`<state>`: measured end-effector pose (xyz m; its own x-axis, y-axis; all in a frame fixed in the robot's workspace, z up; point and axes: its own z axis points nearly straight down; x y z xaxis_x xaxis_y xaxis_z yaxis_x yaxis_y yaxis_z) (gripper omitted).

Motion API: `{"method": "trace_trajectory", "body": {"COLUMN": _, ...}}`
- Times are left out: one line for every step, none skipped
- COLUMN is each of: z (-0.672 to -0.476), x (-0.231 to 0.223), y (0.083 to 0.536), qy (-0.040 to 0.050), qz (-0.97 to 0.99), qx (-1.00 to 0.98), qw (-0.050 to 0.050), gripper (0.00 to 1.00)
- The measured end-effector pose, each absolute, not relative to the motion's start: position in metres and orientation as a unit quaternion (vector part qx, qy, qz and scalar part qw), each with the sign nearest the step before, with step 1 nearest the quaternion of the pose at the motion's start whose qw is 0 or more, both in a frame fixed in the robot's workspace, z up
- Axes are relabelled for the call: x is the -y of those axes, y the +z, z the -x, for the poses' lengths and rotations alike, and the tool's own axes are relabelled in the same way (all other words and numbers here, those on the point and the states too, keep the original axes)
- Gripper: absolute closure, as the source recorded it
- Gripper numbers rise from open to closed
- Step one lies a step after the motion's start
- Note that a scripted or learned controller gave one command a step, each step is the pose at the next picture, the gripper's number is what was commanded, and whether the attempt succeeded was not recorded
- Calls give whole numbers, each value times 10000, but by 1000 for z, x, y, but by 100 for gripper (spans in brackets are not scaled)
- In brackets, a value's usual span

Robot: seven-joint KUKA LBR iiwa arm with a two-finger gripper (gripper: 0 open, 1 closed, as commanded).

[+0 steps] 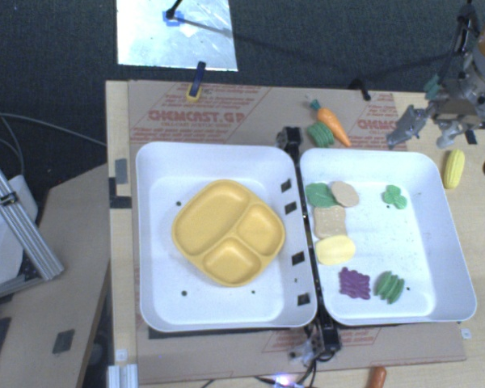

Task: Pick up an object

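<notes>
Gripper hangs beyond the right bin's far rim — fingers apart, nothing between them; green toy piece lies near, inside the bin.

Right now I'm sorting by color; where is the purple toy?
The purple toy lies in the right bin, near its front edge, between the yellow piece and the dark green piece.
</notes>
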<state>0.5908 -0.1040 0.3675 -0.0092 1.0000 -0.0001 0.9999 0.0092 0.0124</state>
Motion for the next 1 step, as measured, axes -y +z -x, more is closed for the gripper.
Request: {"method": "trace_trajectory", "body": {"z": -592, "x": 107, "y": 372, "qy": 22, "qz": -7038, "qx": -7104, "qw": 31, "gripper": 100}}
